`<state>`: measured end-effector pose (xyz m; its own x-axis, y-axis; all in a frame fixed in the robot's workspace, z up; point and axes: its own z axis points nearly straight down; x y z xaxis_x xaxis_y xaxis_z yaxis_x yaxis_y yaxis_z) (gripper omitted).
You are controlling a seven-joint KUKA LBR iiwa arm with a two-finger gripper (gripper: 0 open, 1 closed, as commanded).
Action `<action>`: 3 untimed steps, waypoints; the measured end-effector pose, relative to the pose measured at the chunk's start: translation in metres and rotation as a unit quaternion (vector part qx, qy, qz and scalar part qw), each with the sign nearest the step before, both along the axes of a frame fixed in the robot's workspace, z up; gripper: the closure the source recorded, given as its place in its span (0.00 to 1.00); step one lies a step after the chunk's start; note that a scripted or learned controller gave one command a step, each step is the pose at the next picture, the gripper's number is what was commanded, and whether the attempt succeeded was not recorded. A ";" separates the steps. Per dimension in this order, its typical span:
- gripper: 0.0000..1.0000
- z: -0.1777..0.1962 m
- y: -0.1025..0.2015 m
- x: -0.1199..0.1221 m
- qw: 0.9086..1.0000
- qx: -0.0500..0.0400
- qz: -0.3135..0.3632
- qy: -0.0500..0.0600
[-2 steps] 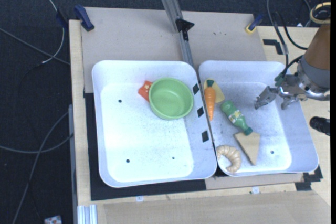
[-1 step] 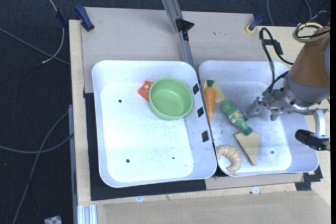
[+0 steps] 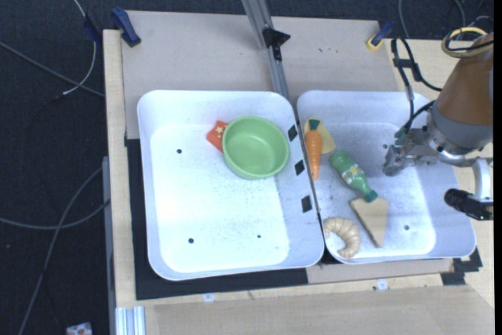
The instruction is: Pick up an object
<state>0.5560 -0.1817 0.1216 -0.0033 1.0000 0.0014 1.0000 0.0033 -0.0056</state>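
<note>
The green bottle lies tilted in the right bin, near that bin's middle. Just beside it toward the divider rests the carrot; below it a tan wedge, and beside that a croissant at the bin's near edge. My claw hangs over the bin, right of the bottle, apart from it; I cannot tell how it stands. The left bin holds a green bowl with an orange-red piece against it.

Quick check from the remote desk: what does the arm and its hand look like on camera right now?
The arm shows a broad orange band with a grey section beneath it. Its hand is a small grey metal assembly. Black cables loop beside it, plus a yellow one near the top.
</note>
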 end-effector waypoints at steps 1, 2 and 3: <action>1.00 0.058 0.007 0.006 1.000 -0.002 0.000 -0.004; 1.00 0.113 0.006 -0.002 1.000 -0.002 0.000 -0.004; 1.00 0.165 0.007 0.000 1.000 -0.002 0.000 -0.005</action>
